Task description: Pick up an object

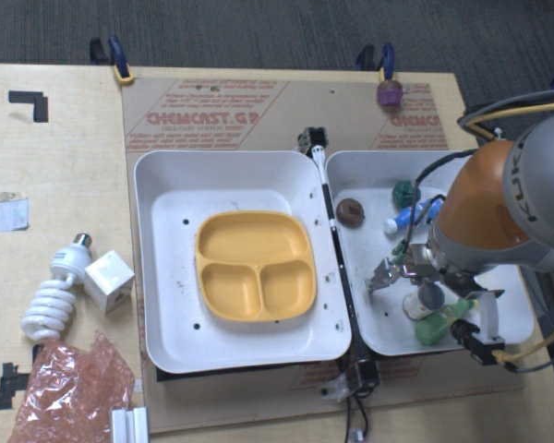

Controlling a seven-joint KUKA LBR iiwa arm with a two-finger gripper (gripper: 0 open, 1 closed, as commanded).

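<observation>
The grey arm with its orange band (475,206) leans in from the right and hangs low over the right bin (369,326), its gripper (402,273) down near the bin's floor, roughly in the middle. From where I stand the wrist hardware covers the tips, so I cannot tell how the gripper is set, or whether anything sits in it. Several small things lie around it in that bin: a brown round piece (351,211) near the upper left corner, well apart from the gripper; a dark green object (404,193) and a blue-and-white one (404,218) just behind the arm; and a light green object (432,329) near the front wall, just beside the gripper's housing. The left bin (166,330) holds a yellow divided tray (256,266), lying flat in its middle. Off to the left on the bench sit a spiral light bulb (55,293), a small white cube (109,279) touching it, and crumpled pink plastic (74,390).
</observation>
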